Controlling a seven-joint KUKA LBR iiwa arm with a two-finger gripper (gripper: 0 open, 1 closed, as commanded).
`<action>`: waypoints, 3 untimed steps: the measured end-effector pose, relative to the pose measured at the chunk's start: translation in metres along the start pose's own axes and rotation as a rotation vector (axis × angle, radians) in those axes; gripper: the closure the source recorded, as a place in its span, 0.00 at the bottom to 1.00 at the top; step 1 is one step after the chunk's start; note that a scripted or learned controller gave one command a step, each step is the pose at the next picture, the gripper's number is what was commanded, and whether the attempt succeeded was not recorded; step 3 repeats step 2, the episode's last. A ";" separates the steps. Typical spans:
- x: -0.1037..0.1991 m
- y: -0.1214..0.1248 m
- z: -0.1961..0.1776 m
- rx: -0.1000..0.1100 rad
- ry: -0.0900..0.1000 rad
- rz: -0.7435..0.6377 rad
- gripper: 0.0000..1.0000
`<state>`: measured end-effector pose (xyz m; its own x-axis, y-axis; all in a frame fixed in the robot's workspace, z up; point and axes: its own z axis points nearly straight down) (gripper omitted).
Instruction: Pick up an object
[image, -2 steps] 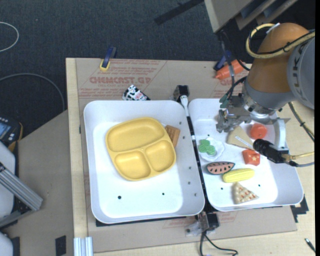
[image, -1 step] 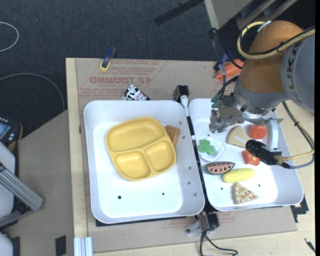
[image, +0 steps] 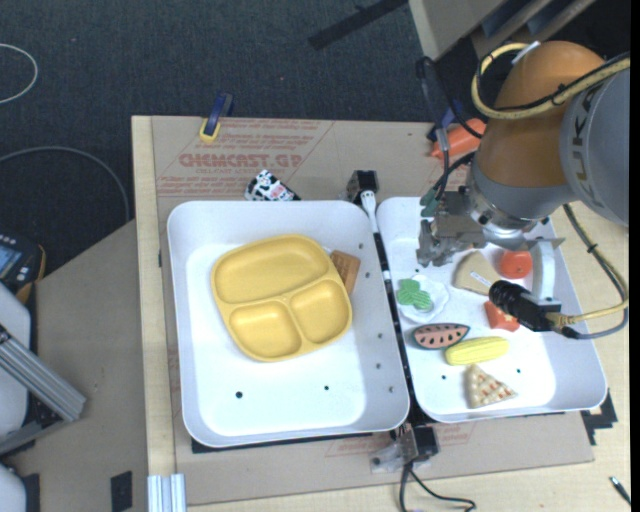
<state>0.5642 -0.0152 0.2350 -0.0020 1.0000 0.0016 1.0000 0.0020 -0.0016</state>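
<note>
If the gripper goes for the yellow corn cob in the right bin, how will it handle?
The corn cob looks like moulded plastic, so probably stiff and light. Its rounded, elongated shape suggests it may roll or squirt out if pinched off-centre. The watermelon slice and pizza slice lie close by, so a push may nudge them.

Glossy yellow plastic tray sits in a smooth white plastic bin.

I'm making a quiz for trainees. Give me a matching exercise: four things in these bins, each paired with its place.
Things:
1. yellow tray
2. corn
3. pizza slice
4. gripper

Places:
A. right bin, nearest its front edge
B. left bin
C. right bin, back left part, above the green toy
D. right bin, just right of the watermelon slice

Pairs: 1-B, 2-D, 3-A, 4-C
</note>
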 end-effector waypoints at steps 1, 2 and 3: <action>-0.003 -0.006 0.019 0.003 -0.001 0.003 1.00; 0.009 -0.001 0.004 -0.005 -0.002 0.000 1.00; 0.009 -0.001 0.004 -0.005 -0.002 0.000 1.00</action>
